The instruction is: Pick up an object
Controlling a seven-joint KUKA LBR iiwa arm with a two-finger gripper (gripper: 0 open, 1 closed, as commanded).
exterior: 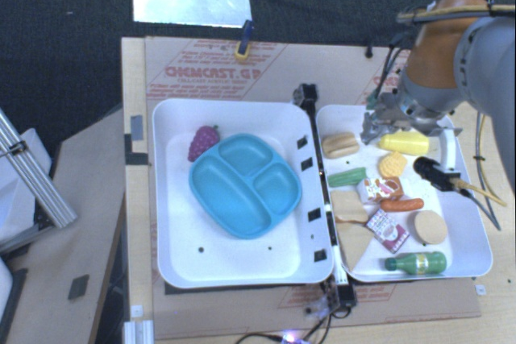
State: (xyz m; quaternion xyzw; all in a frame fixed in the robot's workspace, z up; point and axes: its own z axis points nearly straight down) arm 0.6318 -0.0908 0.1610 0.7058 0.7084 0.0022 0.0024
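While the jaws [376,127] hang low at the far end of the right bin [476,254], whether they stand apart or together cannot be told, and nothing is seen lifted; the pick remains outstanding. Just beside them lies a yellow corn cob [405,143], long axis crosswise, tip towards them.

The arm [463,52] is cut off by the right edge, and the end effector [379,123] fingertips look too blurred to read.
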